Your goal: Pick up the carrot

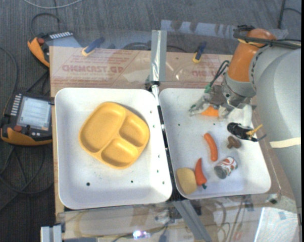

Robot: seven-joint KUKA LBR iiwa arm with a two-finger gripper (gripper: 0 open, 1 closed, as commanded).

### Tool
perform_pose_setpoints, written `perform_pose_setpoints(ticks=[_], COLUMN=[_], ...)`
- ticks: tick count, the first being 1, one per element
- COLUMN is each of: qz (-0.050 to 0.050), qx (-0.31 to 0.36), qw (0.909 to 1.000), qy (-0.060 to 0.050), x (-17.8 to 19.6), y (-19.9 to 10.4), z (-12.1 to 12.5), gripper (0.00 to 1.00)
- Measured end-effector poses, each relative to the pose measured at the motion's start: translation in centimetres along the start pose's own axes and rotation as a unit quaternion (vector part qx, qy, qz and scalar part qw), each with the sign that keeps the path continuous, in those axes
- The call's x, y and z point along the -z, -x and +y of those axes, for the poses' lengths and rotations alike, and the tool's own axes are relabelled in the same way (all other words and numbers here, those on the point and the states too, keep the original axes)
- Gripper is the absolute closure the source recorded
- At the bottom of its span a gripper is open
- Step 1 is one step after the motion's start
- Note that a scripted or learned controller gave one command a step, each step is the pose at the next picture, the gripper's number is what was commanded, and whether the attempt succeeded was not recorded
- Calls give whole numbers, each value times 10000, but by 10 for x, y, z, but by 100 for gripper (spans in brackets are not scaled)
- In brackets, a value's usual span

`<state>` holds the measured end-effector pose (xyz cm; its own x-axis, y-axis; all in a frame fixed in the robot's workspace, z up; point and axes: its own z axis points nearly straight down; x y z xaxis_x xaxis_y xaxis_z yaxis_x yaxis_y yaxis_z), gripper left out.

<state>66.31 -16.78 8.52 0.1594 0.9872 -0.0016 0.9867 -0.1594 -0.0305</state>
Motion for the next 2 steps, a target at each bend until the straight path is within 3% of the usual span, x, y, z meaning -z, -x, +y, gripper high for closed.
perform_pose_setpoints(ticks=[1,2], qz=[-30,-13], qx=[3,301], qw=[10000,9994], qy=[-41,147], x=[7,80], y=[1,-52], z=[-2,-18], gripper=[100,100])
